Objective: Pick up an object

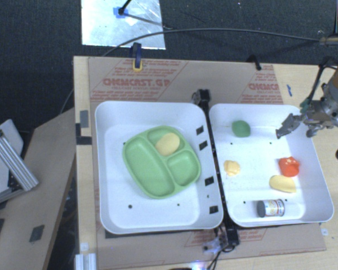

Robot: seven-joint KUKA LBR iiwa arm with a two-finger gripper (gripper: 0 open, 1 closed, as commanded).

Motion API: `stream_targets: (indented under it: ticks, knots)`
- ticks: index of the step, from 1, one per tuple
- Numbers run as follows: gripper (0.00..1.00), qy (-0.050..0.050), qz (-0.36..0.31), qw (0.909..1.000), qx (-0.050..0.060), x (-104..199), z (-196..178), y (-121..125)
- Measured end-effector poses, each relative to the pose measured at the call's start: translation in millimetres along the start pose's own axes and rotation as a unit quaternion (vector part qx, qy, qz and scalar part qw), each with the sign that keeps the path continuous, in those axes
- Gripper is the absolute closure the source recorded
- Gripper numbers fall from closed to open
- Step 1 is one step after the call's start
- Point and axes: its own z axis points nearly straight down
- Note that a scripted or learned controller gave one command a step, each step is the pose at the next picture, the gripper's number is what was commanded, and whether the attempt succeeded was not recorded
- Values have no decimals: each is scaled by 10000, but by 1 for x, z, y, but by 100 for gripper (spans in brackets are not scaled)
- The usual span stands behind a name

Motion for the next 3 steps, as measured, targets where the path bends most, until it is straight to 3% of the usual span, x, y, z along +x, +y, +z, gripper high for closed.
stream_targets:
  ticks: [1, 3]
  knots:
    - [0, -12, -16, 10000, -59, 1, -7, 3]
    - [0, -10, -4, 10000, -51, 1, 81, 12]
